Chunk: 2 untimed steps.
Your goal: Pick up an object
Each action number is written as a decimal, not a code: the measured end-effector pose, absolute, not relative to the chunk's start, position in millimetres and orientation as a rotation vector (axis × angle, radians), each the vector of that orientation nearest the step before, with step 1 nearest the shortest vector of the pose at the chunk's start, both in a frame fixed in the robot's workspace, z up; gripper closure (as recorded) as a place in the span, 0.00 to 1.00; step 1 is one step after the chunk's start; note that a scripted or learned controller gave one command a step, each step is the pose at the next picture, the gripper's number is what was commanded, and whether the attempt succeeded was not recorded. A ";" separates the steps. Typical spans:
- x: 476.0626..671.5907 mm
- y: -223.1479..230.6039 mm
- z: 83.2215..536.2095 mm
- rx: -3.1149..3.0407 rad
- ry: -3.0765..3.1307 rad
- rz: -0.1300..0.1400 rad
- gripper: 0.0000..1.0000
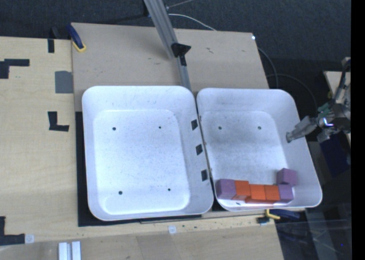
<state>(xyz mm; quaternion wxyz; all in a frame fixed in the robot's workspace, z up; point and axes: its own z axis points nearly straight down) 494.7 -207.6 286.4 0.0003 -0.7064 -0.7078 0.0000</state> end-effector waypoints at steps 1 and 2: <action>483.0 -178.1 330.5 -2.218 -2.228 -0.004 0.00; 482.3 -184.1 306.1 -2.221 -2.220 0.004 0.00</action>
